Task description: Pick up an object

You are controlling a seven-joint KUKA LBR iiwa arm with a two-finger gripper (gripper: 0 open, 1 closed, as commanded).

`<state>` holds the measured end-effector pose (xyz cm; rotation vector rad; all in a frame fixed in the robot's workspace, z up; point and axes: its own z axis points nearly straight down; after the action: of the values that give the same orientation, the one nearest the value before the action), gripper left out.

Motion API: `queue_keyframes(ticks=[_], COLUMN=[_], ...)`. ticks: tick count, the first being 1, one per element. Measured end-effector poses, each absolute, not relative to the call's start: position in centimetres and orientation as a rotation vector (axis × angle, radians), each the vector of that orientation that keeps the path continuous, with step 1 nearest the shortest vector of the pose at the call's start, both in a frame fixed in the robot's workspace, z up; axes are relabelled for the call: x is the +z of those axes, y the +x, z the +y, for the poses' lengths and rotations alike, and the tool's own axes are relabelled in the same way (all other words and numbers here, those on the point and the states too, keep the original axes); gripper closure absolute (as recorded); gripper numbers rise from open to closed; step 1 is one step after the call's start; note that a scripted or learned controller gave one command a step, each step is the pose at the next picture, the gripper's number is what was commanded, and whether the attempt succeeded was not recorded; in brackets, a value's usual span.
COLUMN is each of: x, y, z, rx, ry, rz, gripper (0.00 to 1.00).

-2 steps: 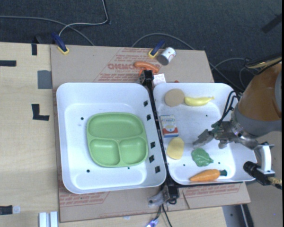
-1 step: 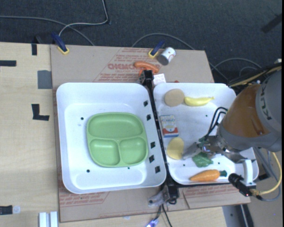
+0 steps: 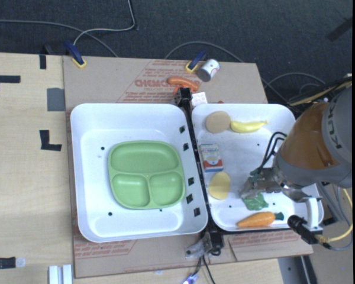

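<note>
In the right bin lie a tan round cookie, a yellow banana, a small white carton, a pale yellow round piece, a green toy and an orange carrot. My gripper hangs low over the bin's lower right part, directly above the green toy and close to it. The arm's grey and orange body covers the bin's right side.
The left bin holds a green divided plate. Black clips run along the seam between the bins. Behind the bins on the cardboard lie an orange sausage-like toy and a small metal can.
</note>
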<state>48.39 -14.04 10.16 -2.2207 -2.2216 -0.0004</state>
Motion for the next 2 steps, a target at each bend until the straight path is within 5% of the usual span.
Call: queue_keyframes(ticks=[1,2], x=[17.58,17.55], y=[48.38,48.36], z=[-18.75,-18.72], rx=[0.002,0.001], ry=[-2.222,-2.221], rz=[-2.222,-2.221], gripper=[1.00,0.00])
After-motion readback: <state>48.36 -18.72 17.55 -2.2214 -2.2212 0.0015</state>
